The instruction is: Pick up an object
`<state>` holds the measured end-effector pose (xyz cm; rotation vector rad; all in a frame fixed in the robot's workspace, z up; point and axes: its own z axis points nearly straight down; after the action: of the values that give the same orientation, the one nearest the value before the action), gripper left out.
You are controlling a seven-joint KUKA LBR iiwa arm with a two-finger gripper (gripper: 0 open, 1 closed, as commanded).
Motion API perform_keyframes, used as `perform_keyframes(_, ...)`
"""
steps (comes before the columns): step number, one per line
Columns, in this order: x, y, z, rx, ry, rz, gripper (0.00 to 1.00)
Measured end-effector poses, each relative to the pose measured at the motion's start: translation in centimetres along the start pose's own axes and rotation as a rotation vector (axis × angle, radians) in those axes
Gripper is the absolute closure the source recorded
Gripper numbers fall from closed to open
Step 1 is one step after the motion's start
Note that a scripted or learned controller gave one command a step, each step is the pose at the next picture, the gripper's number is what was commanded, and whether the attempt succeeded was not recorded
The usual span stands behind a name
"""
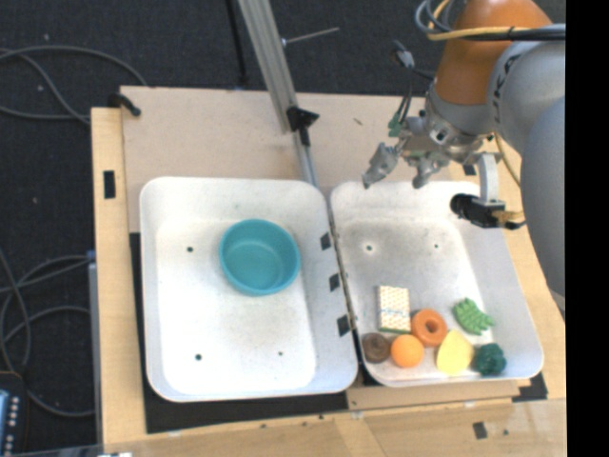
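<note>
Grey gripper [401, 168] hangs above the right bin's [495, 274] far rim; fingers spread apart, pinching nothing.

The arm [519, 55] is cut off by the frame's right and top edges. A dark green thing [490, 358] at lower right is too small to identify. A small brown piece [377, 347] beside it is equally unclear.

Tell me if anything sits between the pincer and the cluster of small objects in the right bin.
Nothing visible does. The pincer hangs open over the far rim of the right bin, and bare bin floor lies between it and the objects, the cracker nearest.
</note>
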<state>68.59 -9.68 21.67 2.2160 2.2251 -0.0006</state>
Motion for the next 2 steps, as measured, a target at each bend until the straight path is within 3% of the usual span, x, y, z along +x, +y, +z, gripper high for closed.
perform_keyframes(1, 0.0, 0.0, 0.0, 0.000, -0.001, 0.000, 0.00)
perform_keyframes(2, -0.3, -0.7, 6.2, 0.005, -0.002, 0.004, 0.00)
